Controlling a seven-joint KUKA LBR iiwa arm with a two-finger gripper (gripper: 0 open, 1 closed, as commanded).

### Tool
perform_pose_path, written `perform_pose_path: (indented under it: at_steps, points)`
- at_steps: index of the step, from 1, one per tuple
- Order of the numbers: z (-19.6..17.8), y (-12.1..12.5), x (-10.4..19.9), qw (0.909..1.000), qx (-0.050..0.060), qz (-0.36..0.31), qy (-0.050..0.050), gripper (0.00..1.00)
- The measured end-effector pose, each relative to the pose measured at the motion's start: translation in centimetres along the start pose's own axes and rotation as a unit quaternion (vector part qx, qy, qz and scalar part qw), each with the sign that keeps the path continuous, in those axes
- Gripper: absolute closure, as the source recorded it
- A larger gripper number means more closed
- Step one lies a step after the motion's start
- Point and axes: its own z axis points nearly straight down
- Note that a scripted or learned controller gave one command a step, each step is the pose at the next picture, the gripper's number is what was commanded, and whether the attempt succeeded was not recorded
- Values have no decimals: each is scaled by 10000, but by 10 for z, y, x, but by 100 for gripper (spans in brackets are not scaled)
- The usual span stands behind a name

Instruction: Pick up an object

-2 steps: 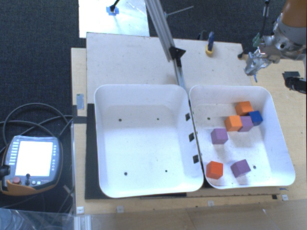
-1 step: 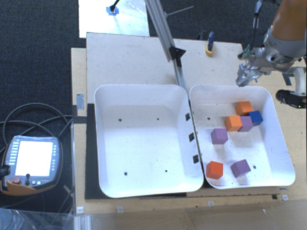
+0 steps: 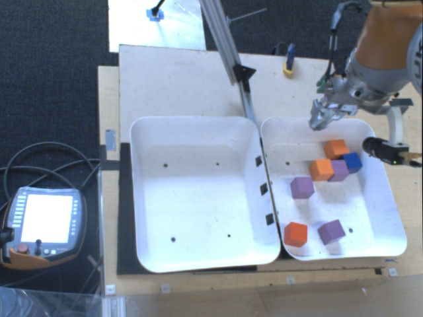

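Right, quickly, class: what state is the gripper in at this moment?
Gripper: above the right bin's far edge, nothing seen between its fingers; open or shut cannot be told.

Dark carpet floor [image 3: 53, 58] all round. Pale wood surface [image 3: 192, 84] left of the end effector [image 3: 324, 119]; teach pendant [image 3: 43, 226] on the floor, far lower left.

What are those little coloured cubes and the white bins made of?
The cubes, like the orange one, look like painted wood or foam: flat matte colour, sharp edges, no shine, though I can't tell which. The bins look like moulded plastic: smooth, slightly glossy white with rounded corners and a thin rim.
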Motion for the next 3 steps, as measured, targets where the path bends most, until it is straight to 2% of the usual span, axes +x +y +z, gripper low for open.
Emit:
perform_pose_path:
  at_steps: [1, 2, 3]
  points:
    - [5, -33, 47, 10000, 5, -4, 2, 100]
    - [29, -54, 90, 10000, 8, -1, 2, 100]
    - [34, -76, 131, 10000, 7, -2, 0, 100]
